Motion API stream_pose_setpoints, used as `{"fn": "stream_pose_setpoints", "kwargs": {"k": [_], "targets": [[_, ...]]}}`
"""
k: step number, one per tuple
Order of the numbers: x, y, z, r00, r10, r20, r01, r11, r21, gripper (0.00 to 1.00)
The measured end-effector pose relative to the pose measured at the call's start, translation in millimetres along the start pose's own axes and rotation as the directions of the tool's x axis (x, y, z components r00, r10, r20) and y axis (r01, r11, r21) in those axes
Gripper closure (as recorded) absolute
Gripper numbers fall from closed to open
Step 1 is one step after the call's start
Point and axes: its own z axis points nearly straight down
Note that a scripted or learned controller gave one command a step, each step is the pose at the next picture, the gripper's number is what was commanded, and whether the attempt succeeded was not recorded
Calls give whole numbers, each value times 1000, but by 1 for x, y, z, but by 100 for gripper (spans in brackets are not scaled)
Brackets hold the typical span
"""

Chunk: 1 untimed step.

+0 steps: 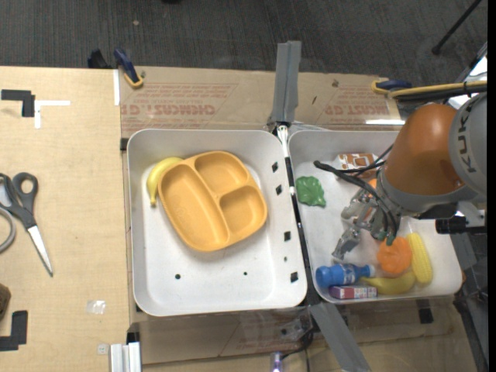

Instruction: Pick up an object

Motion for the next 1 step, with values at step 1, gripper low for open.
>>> {"fn": "stream_pose_setpoints", "kwargs": {"k": [1], "targets": [[26, -33, -11, 996, 72, 46, -71, 997, -18, 0]]}}
